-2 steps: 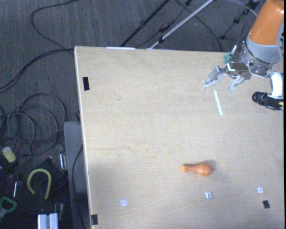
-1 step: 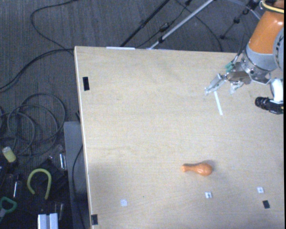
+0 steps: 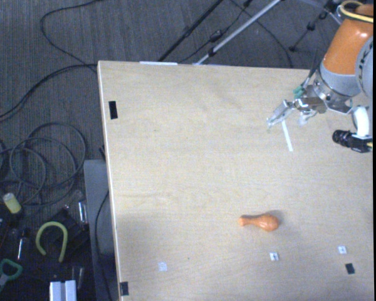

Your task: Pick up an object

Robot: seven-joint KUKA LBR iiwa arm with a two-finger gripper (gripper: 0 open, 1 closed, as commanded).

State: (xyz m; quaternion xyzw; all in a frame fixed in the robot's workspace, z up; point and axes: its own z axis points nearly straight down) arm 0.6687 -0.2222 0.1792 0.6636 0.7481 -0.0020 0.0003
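The gripper [image 3: 280, 129] hangs over the pale wooden bench top [image 3: 194, 162] toward its upper right, carried on the grey arm [image 3: 348, 55] with its orange band, which comes in from the right edge of the camera view. Two thin light fingers show — one [image 3: 274, 118] angled out toward the left, the other [image 3: 288, 140] pointing down and slightly right — and they stand spread apart with nothing between them. The one loose thing on the board is a small orange object [image 3: 261, 221], bulb-shaped with a narrow neck pointing left; it lies flat well below the gripper and a little to its left, clearly apart from the fingertips. Further below and to the right of the gripper, near the bottom edge of the board, sit a few small square markers [image 3: 274, 256]. Far to the gripper's left, off the board, dark cables [image 3: 37, 162] loop over the grey carpet — and a green hook-shaped tool [image 3: 50, 237] lies beneath them.
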